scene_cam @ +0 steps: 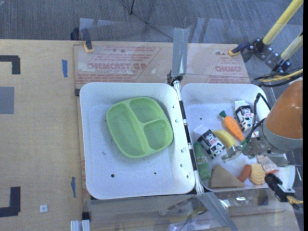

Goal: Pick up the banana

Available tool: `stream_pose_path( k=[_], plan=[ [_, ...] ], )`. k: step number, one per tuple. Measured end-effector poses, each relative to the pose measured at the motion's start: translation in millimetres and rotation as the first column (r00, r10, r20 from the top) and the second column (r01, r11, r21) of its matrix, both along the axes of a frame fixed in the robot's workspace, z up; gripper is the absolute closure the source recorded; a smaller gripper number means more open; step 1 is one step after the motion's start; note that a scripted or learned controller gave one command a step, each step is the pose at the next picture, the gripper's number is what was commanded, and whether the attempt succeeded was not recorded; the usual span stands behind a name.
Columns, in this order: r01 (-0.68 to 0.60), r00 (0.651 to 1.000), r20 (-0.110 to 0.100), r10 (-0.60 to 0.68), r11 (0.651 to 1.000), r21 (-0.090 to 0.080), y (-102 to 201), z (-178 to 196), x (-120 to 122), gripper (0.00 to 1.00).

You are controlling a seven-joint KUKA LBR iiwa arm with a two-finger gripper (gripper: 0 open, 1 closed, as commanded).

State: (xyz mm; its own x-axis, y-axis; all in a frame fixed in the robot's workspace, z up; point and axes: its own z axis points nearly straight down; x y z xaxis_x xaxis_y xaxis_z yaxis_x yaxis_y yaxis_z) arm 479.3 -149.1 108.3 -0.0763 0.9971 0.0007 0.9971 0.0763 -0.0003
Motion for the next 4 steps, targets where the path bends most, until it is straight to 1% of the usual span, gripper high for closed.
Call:
stream_pose_path(
  k=[1,2,3,4],
  plan=[
    [0.05,0.999,0.011,-0.05,0.999,-0.002,-14,-19,85,0.0],
    [-0.026,1.0,0.002,0.026,1.0,-0.001,-9,79,51,0.0],
    [-0.047,0.999,0.001,0.047,0.999,0.0,0,-11,76,0.0],
    [-0.101,0.995,0.013,0.101,0.995,-0.005,11,-19,40,0.0]
  ],
)
